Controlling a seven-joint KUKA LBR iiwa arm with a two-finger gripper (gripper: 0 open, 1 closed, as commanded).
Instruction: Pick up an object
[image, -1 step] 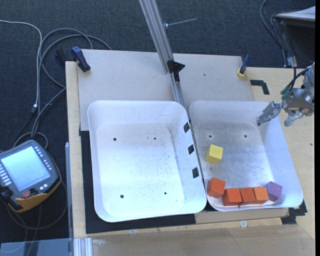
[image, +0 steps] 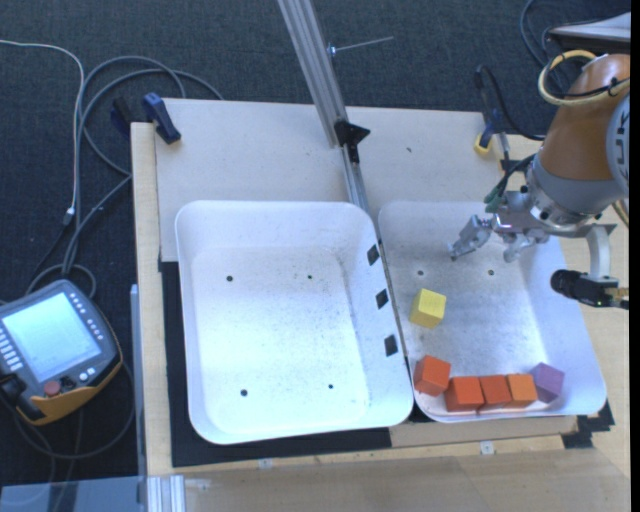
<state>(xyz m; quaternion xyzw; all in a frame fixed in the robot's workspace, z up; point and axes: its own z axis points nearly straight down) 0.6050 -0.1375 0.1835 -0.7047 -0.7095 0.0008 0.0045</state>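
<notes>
Overhead, pincer (image: 492, 240) spread above yellow cube (image: 429, 307).

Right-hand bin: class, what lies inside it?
The right-hand bin holds a yellow cube, orange blocks and a purple block. The end effector covers some floor.

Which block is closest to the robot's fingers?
The yellow block. It sits alone in the middle of the right bin, just below the gripper. The orange blocks and the purple block line the bin's near edge, farther away.
</notes>
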